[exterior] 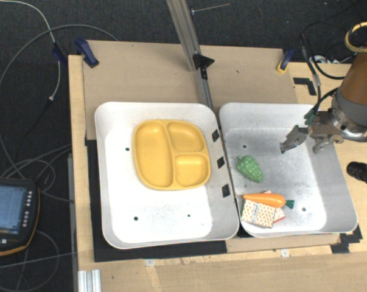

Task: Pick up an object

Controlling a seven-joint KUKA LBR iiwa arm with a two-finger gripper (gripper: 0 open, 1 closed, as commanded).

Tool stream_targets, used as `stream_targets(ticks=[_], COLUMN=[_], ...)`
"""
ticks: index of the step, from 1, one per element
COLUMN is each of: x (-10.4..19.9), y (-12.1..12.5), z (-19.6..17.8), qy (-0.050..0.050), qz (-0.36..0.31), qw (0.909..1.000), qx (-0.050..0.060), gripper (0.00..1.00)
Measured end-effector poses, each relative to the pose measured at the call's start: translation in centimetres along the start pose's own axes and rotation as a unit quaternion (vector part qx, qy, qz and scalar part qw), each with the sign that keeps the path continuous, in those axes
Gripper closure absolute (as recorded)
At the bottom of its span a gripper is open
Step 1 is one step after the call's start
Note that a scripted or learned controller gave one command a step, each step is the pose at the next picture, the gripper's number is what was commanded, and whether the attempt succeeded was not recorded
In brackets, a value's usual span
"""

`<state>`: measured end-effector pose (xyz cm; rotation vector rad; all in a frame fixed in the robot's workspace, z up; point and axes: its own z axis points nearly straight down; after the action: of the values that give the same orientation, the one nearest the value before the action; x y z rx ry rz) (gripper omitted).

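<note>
The fingers (291,140) stand spread apart with nothing between them. The gripper (305,142) hangs above the right bin (329,181). Lower in this bin lie a green toy (250,168), a carrot (265,199) and a small box (260,213).

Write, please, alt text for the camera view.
The gripper, fingers open, hovers over the right bin, holding nothing. Below it lie a green toy, a carrot and a small carton; the left bin holds a yellow tray.

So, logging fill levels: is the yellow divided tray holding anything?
Empty: all three compartments of the yellow tray show bare yellow plastic.
</note>
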<state>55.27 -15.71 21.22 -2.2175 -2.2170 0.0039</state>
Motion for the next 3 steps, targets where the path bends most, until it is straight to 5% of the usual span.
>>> stream_targets(ticks=[2,3], x=[0.5,0.5], y=[0.0,0.2], z=[11.6,10.1], qy=[0.000,0.000], qz=[0.000,0.000], qw=[1.0000,1.0000], qx=[0.001,-0.003], gripper=[0.00,1.00])
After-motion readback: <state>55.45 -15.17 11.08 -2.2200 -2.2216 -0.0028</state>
